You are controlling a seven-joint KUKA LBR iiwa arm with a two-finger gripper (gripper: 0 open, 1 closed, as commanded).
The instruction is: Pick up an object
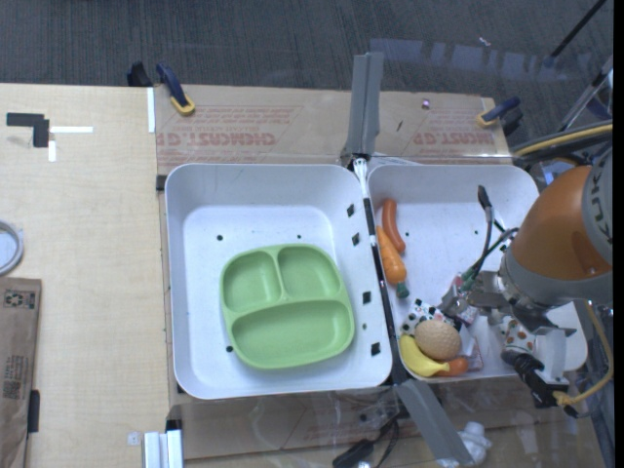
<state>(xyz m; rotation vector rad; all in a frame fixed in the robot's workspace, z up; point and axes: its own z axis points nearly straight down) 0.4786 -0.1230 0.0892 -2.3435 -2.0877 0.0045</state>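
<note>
My gripper (468, 298) — low in the right bin (439, 188), beside the tan ball (438, 338); its state I cannot tell. Ball rests on a banana (419, 359); carrot (392, 256) farther off. Step: approach. Next: settle squarely over one item.

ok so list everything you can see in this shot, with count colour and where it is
bins: 2, white, side by side on the bench
divided plate: 1, green, in the left bin
carrot: 1, orange, right bin, along its left wall
ball: 1, tan, right bin, near corner
banana: 1, yellow, beside the ball
clamps: 2, blue and yellow, on the cardboard's far edge
arm: 1, grey with orange band, over the right bin
gripper: 1, dark, above the ball
</note>
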